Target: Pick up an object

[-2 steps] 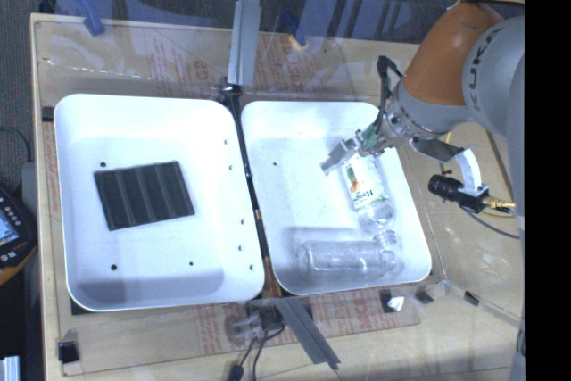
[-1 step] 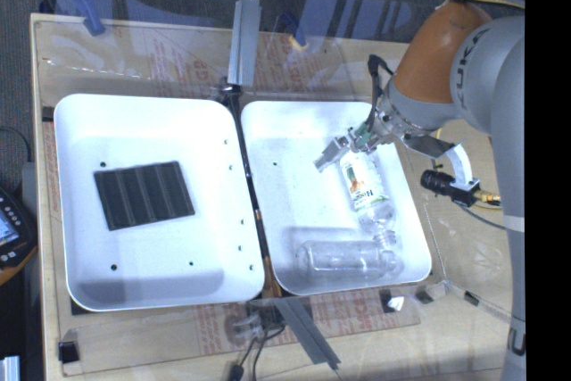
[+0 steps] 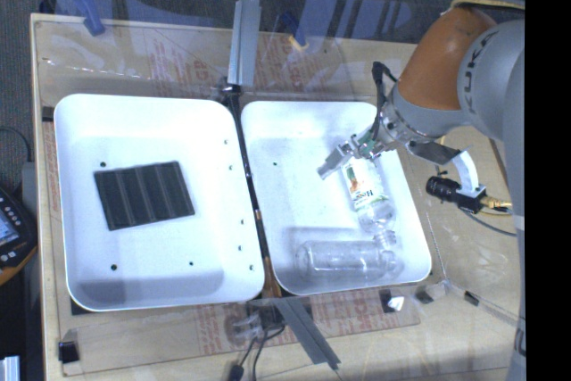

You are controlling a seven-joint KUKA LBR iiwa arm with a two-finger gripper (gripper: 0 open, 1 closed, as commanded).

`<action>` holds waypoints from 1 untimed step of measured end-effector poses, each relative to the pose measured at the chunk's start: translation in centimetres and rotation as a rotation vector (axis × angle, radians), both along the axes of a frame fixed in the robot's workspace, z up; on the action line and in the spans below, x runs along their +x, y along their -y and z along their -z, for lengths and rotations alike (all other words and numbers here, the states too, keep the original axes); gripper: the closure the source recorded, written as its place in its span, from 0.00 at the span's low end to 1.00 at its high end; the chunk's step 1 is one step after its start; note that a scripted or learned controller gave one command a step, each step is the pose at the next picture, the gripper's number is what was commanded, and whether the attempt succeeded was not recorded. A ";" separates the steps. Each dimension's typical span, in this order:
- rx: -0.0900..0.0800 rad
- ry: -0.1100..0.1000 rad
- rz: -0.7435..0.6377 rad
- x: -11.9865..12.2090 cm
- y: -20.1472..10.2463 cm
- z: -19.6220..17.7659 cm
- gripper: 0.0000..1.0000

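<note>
My gripper [image 3: 351, 156] hangs over the far right part of the right bin [image 3: 284, 192]. It is right at the upper end of a small clear bottle with an orange and white label [image 3: 366, 190], which lies lengthwise along the bin's right side. I cannot tell whether it touches the bottle. A larger clear plastic bottle [image 3: 346, 257] lies on its side along the front wall of the same bin. A black ribbed rectangular pad [image 3: 144, 194] lies flat in the left bin [image 3: 80, 125].
The arm, with its orange band [image 3: 446, 67], reaches in from the right above the bench. A metal divider bar [image 3: 241, 40] stands between the bins at the back. Bare white floor shows in the left half of the right bin.
</note>
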State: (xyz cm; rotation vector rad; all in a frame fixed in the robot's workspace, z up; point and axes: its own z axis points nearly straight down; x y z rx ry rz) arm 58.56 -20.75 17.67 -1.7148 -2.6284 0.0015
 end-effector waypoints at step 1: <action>0.000 -0.001 0.059 -0.1 0.2 1.2 0.00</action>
